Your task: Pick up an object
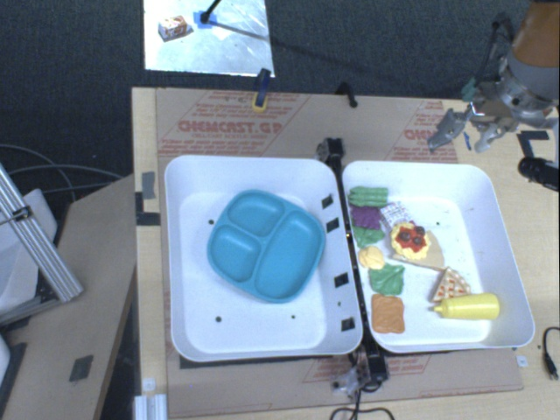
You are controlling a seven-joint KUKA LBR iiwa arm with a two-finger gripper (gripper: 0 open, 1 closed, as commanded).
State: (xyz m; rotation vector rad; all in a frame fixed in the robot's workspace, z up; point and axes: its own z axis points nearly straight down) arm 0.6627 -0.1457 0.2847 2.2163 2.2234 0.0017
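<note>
toy food: being kept in the right bin (490,191), clustered along its left wall and front right corner, well apart from the pincer.
green pieces: one (367,196) being seen at the back of the cluster, another (387,278) lying nearer the front.
purple piece (366,218): being shown just in front of the back green piece.
pizza slice (413,241): being displayed near the bin's middle, red bits on top.
orange piece (388,314): lying at the front left of the right bin.
yellow bottle (468,306): lying on its side at the front right, touching a small triangular wedge (450,283).
blue plate (266,244): being carried by the left bin (188,234), three compartments, nothing in them.
pincer (463,132): being held above the worktop (289,121) behind the right bin's back rim, fingers spread apart, nothing being gripped between them.
arm: being seen at the upper right, its orange band (535,35) above the wrist.
</note>
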